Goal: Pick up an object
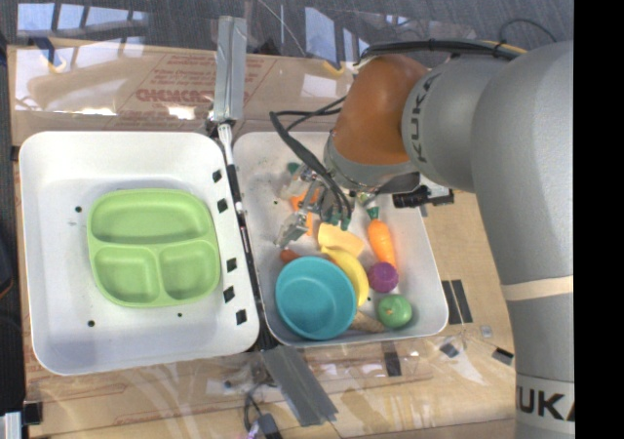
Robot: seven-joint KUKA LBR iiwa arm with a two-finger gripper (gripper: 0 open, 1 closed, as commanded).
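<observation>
We look down on a counter [117,81] with two white bins. The arm [468,125] reaches in from the right, and its end effector [310,201] hangs low inside the right bin [434,305], over the toys there. We cannot tell how the end effector is set, since the wrist hides much of it.

Just below the end effector lies a yellow block [338,237], touching a banana [353,273] beyond it. To its right lies a carrot [381,240], with a purple ball [382,277] and a green ball [394,310] further down that side. A blue bowl [314,297] sits below, near the bin's front. Well to the left, in the other bin [44,183], rests a green tray [151,247].

We judge the arm to be at the reach-and-grasp step, with nothing seen held. The next move calls for closing on one toy, likely the yellow block, then lifting straight up clear of its neighbours.
</observation>
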